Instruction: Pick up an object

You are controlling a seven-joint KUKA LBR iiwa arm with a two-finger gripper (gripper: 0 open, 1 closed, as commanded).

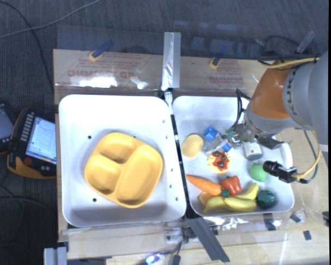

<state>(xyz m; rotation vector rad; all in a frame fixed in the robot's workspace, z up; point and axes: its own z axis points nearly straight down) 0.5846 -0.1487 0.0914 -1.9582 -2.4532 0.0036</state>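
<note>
Right now, nearest the camera edge of the right bin [287, 203]: two bananas [231, 202] along the front wall, dark green vegetable [266, 197] at their 3 o'clock, red pepper [231, 184] just behind, carrot [203, 185] at 9 o'clock of the pepper, tip pointing toward the divider. Green ball [258, 171] sits beside a black fitting on the arm's cable. Mid-bin: small yellow-red piece [219, 160], pale yellow round object [192, 146] near the divider, blue block [211, 133] behind it.

Hand [227, 139] is down in the right bin, at 3 o'clock of the blue block, close to it and to the yellow-red piece. Can't tell whether the fingers are spread or pressed together, or whether anything is between them — too small and cluttered.

Left bin [77, 115] carries a yellow three-section dish [124, 169], with bare floor all round it.

Far side: cardboard sheet [71, 65] under plastic, red print on it unreadable. Pendant [36, 142] with lit screen off the table at 9 o'clock, text illegible.
</note>
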